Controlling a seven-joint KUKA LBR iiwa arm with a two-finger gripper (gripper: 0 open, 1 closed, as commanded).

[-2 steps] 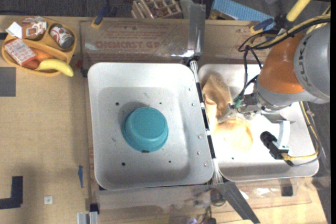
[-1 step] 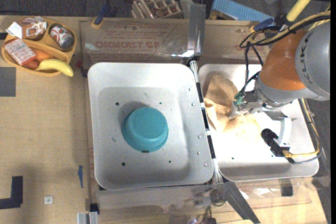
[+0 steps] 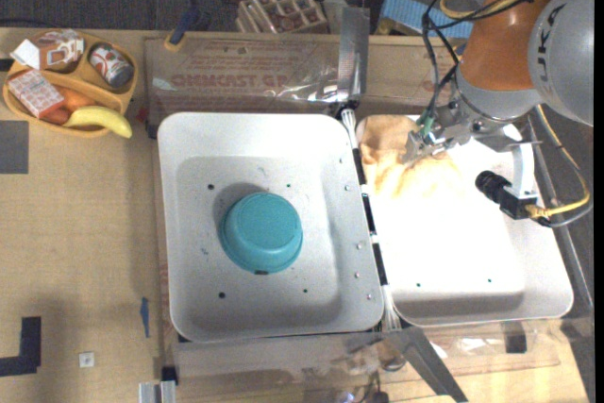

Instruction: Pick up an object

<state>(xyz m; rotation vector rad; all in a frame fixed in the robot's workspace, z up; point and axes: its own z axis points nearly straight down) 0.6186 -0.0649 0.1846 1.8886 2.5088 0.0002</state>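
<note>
While the arm reaches in from the upper right of the frame, the end effector (image 3: 427, 139) is low in the upper left corner of the right bin (image 3: 528, 293), directly at a pale yellow object (image 3: 396, 167) that looks soft, perhaps cloth. The picture is overexposed there, so I cannot tell whether the end effector is open or closed, or whether it holds anything.

Further out, in the middle of the left bin (image 3: 184, 151), a teal bowl (image 3: 262, 231) lies upside down, well apart from the arm. On the surface at the upper left stands a tray of toy food (image 3: 66, 90).

In my judgement the risk is a missed grasp: the pale object lies close to the bin wall, so the end effector may strike the rim or pinch only a loose edge that slips out when lifted.
</note>
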